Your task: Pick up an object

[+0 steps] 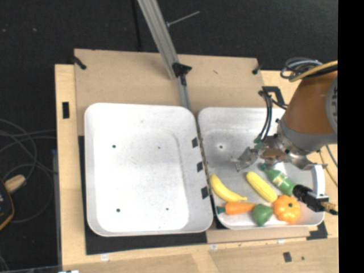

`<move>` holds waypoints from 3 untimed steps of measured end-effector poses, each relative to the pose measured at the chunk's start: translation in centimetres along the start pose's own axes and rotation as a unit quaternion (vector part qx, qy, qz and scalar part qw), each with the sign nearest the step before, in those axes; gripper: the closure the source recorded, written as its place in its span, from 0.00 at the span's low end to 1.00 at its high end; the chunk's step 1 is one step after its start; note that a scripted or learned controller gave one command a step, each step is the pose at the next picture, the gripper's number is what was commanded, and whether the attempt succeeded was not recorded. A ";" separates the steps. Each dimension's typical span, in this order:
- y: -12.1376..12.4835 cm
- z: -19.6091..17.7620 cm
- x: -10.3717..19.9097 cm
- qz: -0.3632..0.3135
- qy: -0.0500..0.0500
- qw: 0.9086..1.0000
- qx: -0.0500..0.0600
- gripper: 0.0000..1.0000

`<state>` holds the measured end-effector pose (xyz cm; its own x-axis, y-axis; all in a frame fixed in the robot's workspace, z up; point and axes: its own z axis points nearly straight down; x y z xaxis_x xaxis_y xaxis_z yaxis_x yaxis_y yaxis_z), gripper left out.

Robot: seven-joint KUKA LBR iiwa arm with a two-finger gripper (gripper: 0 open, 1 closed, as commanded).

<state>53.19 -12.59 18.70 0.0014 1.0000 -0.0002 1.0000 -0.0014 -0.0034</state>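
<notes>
Pincer hung low over the right bin, its spread impossible to tell; the corn lay just beside, long axis running diagonally toward the pumpkin.

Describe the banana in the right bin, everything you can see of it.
The banana is yellow, smooth and plastic-looking, curved, lying flat on the floor of the right bin near its left wall. It runs diagonally, upper end toward the bin's middle, lower end reaching the carrot, which it seems to touch. The gripper is above it, apart from it.
</notes>
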 end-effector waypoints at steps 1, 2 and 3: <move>0.6 5.8 -0.5 0.000 0.000 1.000 0.000 0.00; 0.6 8.7 -0.6 0.000 0.000 1.000 -0.001 0.00; 0.7 7.5 -0.6 0.000 0.000 1.000 -0.003 1.00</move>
<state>53.86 -13.20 11.19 0.0017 1.0000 0.0001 1.0000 -0.0017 0.0033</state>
